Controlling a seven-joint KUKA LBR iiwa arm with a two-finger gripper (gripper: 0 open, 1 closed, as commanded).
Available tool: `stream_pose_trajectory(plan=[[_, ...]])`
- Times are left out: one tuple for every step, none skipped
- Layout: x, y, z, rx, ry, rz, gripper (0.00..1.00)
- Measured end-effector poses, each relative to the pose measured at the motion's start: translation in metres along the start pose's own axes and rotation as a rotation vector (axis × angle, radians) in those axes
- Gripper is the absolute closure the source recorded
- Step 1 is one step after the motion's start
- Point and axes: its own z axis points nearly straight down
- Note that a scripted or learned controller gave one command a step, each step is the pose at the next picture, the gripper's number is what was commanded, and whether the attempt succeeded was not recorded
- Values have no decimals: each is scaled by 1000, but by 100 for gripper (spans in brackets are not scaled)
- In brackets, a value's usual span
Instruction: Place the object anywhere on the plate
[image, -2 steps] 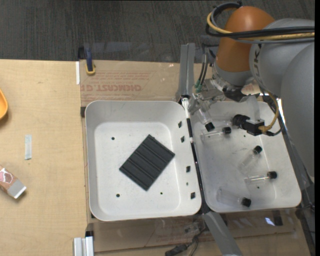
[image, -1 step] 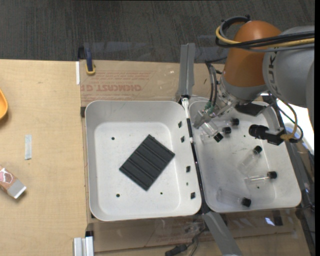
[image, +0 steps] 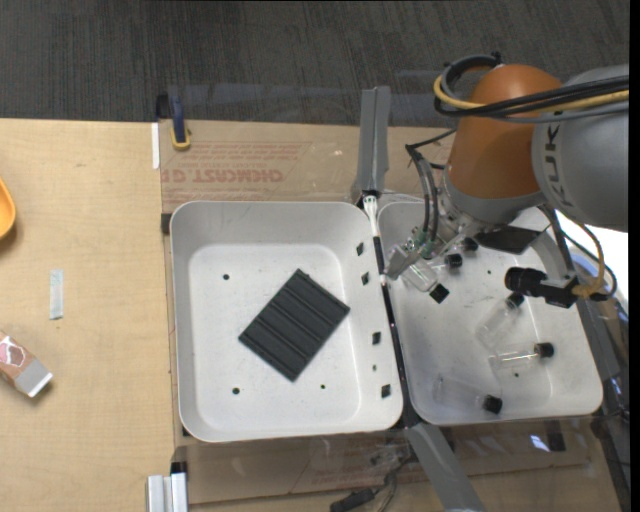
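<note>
A dark ribbed rectangular plate (image: 295, 325) lies at a slant in the middle of the left bin (image: 200, 400). My gripper (image: 422, 262) hangs over the upper left corner of the right bin (image: 560, 400), close to the wall between the bins. Just below the gripper a small black block (image: 438, 293) rests on the bin floor. A clear tube with a black cap (image: 525, 353) lies near the middle right of that bin. Another small black piece (image: 491, 404) sits near its front edge. Nothing shows clearly between the fingers.
The bins stand on a wooden bench (image: 80, 400). On the bench at the left lie a small grey strip (image: 56, 294) and a wrapped bar (image: 22, 366). A metal post (image: 374, 140) rises behind the divide between the bins.
</note>
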Motion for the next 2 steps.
stream_pose_trajectory(plan=[[26,-35,-13,-2,-1,-340,100],[26,36,0,-2,-2,-415,100]])
